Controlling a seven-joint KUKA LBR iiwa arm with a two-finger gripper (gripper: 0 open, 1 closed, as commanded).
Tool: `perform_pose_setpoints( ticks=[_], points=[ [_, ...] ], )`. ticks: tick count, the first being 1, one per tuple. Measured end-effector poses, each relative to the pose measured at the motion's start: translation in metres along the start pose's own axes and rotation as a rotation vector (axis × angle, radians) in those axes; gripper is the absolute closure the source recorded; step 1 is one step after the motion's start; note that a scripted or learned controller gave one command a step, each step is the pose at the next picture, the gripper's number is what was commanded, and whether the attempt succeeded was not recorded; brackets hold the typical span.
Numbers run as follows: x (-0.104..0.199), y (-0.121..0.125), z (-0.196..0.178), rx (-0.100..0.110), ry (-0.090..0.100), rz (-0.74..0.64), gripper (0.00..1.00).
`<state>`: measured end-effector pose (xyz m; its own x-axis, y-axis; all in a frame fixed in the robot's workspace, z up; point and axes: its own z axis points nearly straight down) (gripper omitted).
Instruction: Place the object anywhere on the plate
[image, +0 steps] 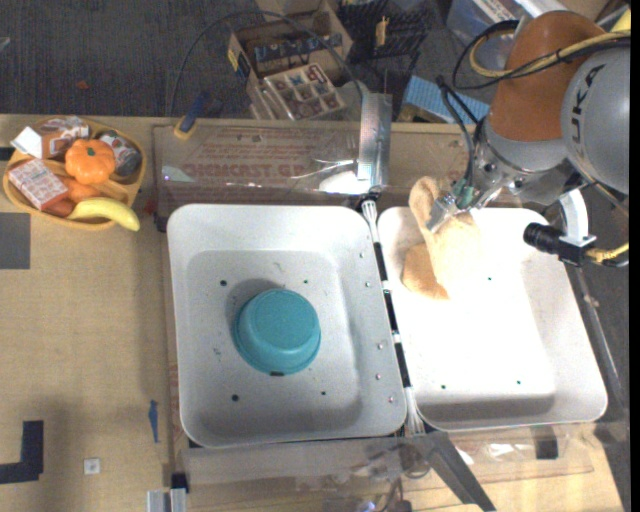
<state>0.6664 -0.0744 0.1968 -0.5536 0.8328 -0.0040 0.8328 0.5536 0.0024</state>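
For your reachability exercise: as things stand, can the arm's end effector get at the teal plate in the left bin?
Probably yes. The teal plate lies open in the left bin with nothing over it. The end effector is at a tan cloth-like object in the right bin.

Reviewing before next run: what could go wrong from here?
1. The tan object hangs limp from the gripper; judging by the small pinch at its top, it may slip out in transit.
2. It sits over the right bin, while the teal plate is in the left bin. Dragging low could snag the rims between.
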Motion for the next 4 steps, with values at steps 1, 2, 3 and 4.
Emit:
perform_pose_setpoints(
  ticks=[1,2,3,4],
  points=[
    [-0.001,0.001,-0.029,-0.002,-0.001,-0.002,1.0],
    [0.042,-0.005,-0.03,0.0,0.003,-0.405,1.0],
    [0.099,-0.004,-0.03,-0.002,0.003,-0.803,1.0],
    [0.147,-0.016,-0.022,-0.002,0.004,-0.981,1.0]
  ],
)
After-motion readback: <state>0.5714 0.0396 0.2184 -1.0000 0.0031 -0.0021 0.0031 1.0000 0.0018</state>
